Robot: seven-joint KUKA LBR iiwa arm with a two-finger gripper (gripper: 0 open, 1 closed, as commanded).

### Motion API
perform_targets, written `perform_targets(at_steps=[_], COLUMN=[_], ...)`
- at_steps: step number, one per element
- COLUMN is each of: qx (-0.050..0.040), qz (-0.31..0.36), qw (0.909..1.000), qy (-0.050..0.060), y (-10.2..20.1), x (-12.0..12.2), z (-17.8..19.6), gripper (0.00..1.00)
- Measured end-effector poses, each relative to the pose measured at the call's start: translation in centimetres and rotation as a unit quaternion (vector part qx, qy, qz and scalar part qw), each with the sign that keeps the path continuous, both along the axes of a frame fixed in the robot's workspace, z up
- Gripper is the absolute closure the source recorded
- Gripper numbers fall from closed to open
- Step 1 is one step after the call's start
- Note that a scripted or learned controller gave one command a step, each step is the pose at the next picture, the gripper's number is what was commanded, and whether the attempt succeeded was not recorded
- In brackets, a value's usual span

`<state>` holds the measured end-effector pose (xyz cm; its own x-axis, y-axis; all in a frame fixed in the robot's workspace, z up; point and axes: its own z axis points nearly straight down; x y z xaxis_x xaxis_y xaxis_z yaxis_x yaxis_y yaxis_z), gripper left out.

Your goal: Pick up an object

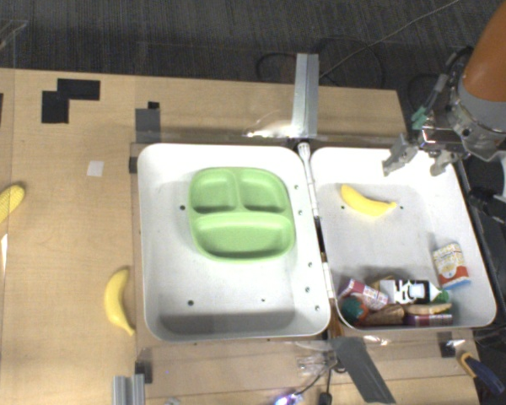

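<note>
While your gripper (416,157) hovers over the far edge of the right bin (468,226), fingers spread and holding nothing, the banana (368,202) lies just below and to its left on the bin floor. Its long axis runs roughly left to right, so you probably need a crosswise approach.

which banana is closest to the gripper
The banana inside the right bin, just below the open gripper. The other banana lies on the bench outside the bins.
</note>
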<state>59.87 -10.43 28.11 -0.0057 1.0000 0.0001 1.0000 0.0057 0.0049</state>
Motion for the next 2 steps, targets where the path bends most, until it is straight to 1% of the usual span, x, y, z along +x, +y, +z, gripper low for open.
perform_targets(at_steps=[1, 2], qx=[0.0002, 0.0019], qz=[-0.002, 0.034], qw=[1.0, 0.9994], qy=[0.001, 0.009], y=[1.7, 0.0], x=[-0.6, 6.8], z=[-17.8, -19.3], gripper=[0.0, 0.0])
